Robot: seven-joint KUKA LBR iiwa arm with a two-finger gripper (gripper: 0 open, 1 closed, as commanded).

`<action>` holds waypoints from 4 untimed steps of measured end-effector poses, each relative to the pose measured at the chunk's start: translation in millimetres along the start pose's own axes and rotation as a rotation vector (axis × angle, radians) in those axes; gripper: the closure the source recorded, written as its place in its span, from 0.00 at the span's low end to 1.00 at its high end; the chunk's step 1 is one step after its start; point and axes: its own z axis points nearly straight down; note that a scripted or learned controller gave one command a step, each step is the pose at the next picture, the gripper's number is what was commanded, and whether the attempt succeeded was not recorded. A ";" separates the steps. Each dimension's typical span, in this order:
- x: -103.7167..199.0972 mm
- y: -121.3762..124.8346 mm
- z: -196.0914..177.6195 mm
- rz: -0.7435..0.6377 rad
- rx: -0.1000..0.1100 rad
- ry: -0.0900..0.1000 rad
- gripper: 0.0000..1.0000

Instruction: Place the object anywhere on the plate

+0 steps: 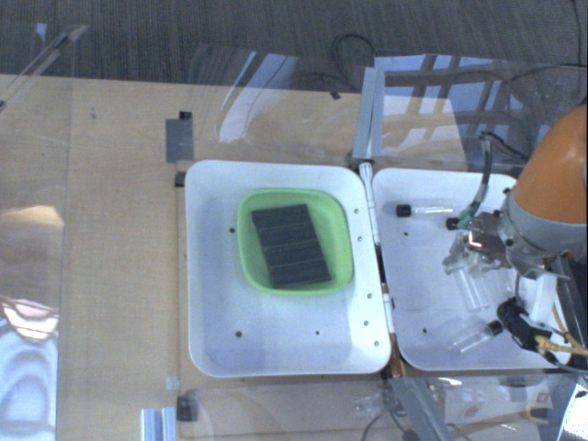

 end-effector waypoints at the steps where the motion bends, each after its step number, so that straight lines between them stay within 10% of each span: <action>1: -0.1 0.0 0.0 0.000 0.000 0.000 0.00; 3: -92.3 19.0 -178.8 0.077 -0.007 -0.004 0.00; 4: -93.4 19.4 -233.4 -0.206 -0.007 -0.005 0.00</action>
